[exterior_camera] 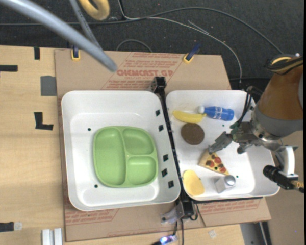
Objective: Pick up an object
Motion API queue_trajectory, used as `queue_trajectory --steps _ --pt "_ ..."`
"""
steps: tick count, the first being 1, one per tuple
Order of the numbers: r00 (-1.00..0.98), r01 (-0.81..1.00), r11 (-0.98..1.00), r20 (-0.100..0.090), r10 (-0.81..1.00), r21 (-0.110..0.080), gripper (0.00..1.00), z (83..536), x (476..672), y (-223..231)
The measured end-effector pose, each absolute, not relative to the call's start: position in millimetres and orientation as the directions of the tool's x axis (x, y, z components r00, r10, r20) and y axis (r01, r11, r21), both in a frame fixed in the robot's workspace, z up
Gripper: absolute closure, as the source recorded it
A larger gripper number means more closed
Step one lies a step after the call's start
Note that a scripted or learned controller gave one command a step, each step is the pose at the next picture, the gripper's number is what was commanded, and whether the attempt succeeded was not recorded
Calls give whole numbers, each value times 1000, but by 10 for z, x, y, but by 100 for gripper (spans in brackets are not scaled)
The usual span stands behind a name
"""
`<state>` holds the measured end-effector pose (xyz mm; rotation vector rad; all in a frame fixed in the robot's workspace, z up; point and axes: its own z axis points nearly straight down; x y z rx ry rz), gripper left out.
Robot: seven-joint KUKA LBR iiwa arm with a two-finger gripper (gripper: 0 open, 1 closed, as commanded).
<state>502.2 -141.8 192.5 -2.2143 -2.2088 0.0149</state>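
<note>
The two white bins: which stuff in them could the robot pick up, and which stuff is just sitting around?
Could be picked up, all in the right bin:
banana
blue bottle
brown cookie
pizza slice
yellow piece
small grey thing

Just there:
green divided plate in the left bin
cardboard sheet
cables

The gripper hovers over the right bin.

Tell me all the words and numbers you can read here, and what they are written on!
"CHEMCAST GP": red print on the flat brown cardboard sheet under the two shallow white bins, read just above the left one.
More red print on the same cardboard, above that line and along its bottom edge: too blurred to read.
Small blue plastic bottle with a white cap: any label is too small to read.
</note>
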Motion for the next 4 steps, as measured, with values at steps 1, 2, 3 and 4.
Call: queue_trajectory --steps 1,2,3,4 --pt "-1 1000 1 1 1000 -6 0 1975 5049 -1415" --pt "-1 1000 1 3 1000 -12 0 1355 4968 -1345" --pt "1 1000 -1 -6 1000 1 0 833 4976 -1374" --pt "-1 1000 1 -3 1000 2 100 950 4998 -1362"
